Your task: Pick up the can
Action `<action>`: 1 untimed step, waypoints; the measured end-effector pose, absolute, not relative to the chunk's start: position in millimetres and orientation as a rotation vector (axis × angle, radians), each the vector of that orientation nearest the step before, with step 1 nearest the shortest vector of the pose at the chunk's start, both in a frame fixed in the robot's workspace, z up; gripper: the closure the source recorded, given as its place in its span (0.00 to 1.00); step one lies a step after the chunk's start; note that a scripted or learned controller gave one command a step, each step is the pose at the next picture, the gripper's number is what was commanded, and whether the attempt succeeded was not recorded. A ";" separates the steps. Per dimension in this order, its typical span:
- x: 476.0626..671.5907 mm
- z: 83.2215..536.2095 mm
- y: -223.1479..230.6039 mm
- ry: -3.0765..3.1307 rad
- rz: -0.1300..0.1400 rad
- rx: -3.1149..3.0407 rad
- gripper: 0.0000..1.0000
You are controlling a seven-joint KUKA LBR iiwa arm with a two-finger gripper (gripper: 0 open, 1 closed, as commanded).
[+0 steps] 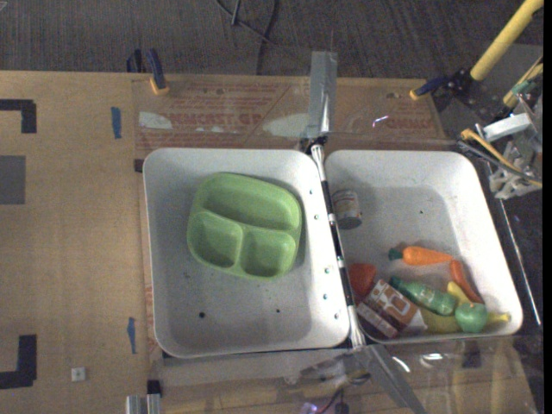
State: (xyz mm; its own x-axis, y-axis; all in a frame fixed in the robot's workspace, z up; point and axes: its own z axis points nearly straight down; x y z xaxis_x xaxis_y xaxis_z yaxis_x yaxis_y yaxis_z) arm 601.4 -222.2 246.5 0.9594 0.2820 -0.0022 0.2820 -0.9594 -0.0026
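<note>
- Where the right bin meets its left wall, the small round can lies, open floor to its right.
- Tool at far right; grip state cannot be told.
- Glossy toys crowd the near corner.

Two white bins sat side by side — the left bin and the right bin. There was one green divided plate, one can, one carrot, one green bottle — and one brown carton.
</note>
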 end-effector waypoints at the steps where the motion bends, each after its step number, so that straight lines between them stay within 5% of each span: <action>1: 647.9 419.8 -222.0 -0.460 0.000 -3.108 1.00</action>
State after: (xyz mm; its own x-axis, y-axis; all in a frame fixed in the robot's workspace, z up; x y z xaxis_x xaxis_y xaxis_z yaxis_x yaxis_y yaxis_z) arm 647.9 -222.0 419.8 0.9572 0.2896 -0.0002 0.2896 -0.9572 -0.0001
